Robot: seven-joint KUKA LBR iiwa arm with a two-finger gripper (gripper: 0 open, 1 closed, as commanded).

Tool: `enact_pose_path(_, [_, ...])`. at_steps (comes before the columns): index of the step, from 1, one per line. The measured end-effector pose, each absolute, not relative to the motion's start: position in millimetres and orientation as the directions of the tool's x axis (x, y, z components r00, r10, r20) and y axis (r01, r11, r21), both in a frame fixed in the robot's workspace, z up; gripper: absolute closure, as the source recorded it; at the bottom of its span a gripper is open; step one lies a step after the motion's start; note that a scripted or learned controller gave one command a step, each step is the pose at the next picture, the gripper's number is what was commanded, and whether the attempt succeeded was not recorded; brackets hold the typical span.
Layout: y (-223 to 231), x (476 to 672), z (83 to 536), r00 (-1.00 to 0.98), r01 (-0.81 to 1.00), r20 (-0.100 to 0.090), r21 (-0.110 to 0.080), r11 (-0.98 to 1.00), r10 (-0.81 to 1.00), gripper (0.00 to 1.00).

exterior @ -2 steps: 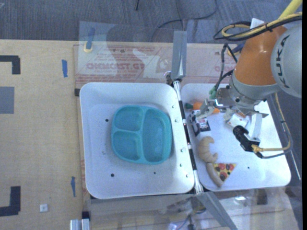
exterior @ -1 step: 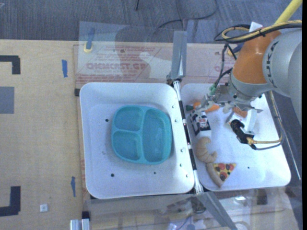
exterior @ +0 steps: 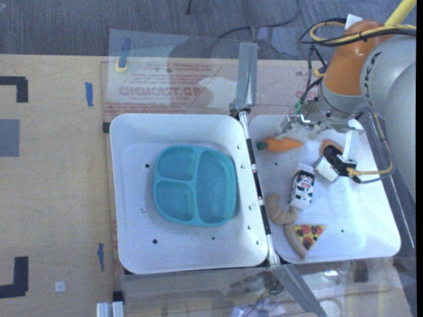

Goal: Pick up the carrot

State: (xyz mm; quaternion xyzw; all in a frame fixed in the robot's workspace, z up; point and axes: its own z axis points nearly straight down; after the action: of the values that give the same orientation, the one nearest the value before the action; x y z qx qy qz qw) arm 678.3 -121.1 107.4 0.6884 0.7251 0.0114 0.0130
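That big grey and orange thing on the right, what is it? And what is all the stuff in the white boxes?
It is a robot arm. A camera fixed above the bench looks down at a slant, and the arm reaches in from the right side of the picture. At its end is a gripper with two fingers for picking things up.

On the bench sit two shallow white bins. The left bin holds a blue plate with three sections. The right bin holds toy food: a carrot near the top, a small black-and-white carton, a pale curved piece and a pizza slice.

The robot's job is to pick up the carrot. The gripper hangs just above it, but the carrot lies in the bin, not held.
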Motion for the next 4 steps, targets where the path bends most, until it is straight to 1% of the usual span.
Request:
enact_pose_path(1, [-123,672.4,107,-0.39,0.921,-0.025,0.01,0.39,0.921,0.0])
enact_pose_path(2, [-121,676.5,118,-0.393,0.919,-0.031,0.029,0.394,0.919,1.0])
enact_pose_path(3, [-98,573.0,89,-0.559,0.829,-0.005,0.009,0.559,0.829,1.0])
enact_pose_path(4, [-91,548.8,209,-0.385,0.923,-0.002,0.003,0.385,0.923,1.0])
